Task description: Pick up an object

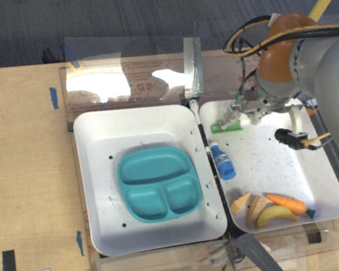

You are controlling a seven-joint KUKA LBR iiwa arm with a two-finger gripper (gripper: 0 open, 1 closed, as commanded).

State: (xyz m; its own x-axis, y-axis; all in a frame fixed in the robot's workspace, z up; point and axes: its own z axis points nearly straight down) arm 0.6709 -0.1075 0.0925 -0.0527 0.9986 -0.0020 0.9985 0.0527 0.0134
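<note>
Pale wooden bench [29, 176] carries two shallow white plastic bins side by side. The left bin [91, 131] holds a teal divided plastic plate [159, 182]. In the right bin [270, 172], the end effector [243, 111] hangs over the far left corner, just beside a flat green plastic bar [226, 128] lying close to the bin's far wall. Whether the end effector is released or clenched cannot be told from this angle, and nothing is seen gripped in it.

The flat green plastic bar looks the likeliest pick, being closest. It is probably light and stiff, with a smooth, somewhat slippery skin. It lies low against the floor, so a hold across its narrow width, near mid-length, should suit best. The wall close behind leaves little room on that side.

Nearer the divider lies a small blue cylindrical bottle [222, 161], apt to roll if nudged. At the near edge a tan toy cone [247, 202], a yellow toy banana [274, 215] and an orange toy carrot [287, 203] crowd together touching, so they are harder to single out.
</note>
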